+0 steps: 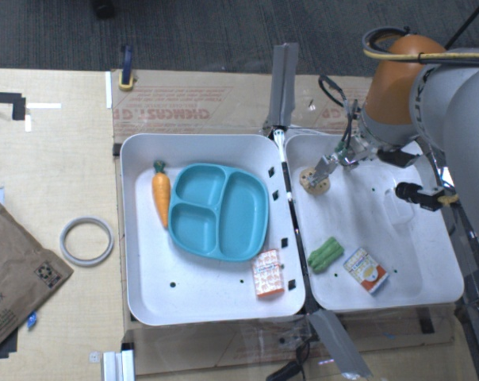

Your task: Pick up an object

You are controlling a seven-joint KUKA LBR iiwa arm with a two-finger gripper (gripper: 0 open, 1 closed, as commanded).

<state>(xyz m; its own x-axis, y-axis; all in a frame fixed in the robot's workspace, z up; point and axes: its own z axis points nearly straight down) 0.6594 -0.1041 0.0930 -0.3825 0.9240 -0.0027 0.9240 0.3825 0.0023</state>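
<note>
A: What room do you have along the edges?

B: Your grey arm with the orange band enters over the right white bin's upper right corner. That bin's floor is mostly bare through the middle; the left white bin has free floor only along its bottom and left margins.

A: Contents, largest first?

B: Left bin: one teal three-compartment plate, central; one orange toy carrot touching the plate's left rim, long axis running up and down, green top toward the far wall; one small red-and-white packet below the plate. Right bin: one green pea-pod toy, lying slantwise; one small carton just beside it; one round tan object near the divider.

A: And your gripper?

B: Gripper sits at the tan object; whether it clasps it, I cannot tell.
</note>
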